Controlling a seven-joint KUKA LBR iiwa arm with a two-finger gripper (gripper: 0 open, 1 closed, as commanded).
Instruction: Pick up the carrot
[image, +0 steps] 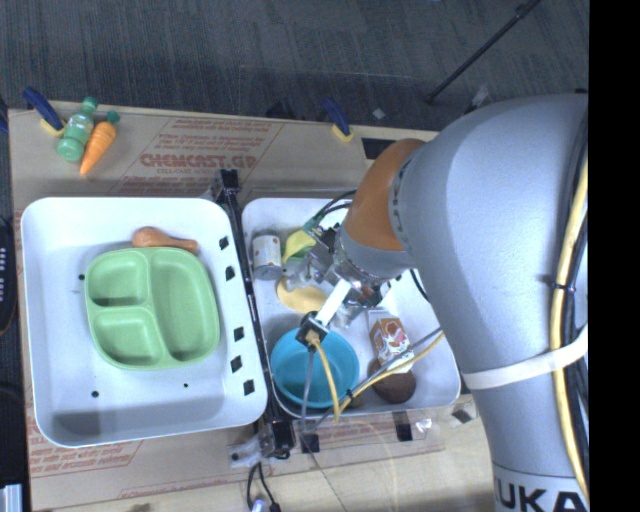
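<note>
Pincer (315, 262) low over the right bin (262, 215), near the middle of its far half. It hangs under the orange band of the arm (480, 200), which comes in across the bin's right side. We cannot tell whether the pincer is wide or narrow; the wrist hides it. We see nothing gripped.

Just beside the pincer on its left: a yellow thing (298, 245), partly tucked under it. We cannot tell what kind. Left of that, toward the bin's left wall, a small silver can (265, 254). Just on the near side of the pincer, a pale yellow piece (298, 297) on the bin floor.

Near edge of the right bin: a blue bowl (300, 375) at the near left corner. A printed packet (388, 340) lies to the right of the bowl. A brown round thing (395, 386) sits at the near edge, beside the packet.

Left bin (40, 300): a green divided plate (150, 305) fills its middle. An orange-brown lump (163, 239) lies at the plate's far rim, touching or nearly so.

The carrot (97, 147) is in neither bin. We note it on the cardboard sheet (200, 150) beyond the left bin's far edge, near the sheet's far left corner, leafy end pointing away. A green bottle (73, 135) lies just beside it on the left. The carrot is well apart from the pincer, with the whole left bin between them.
</note>
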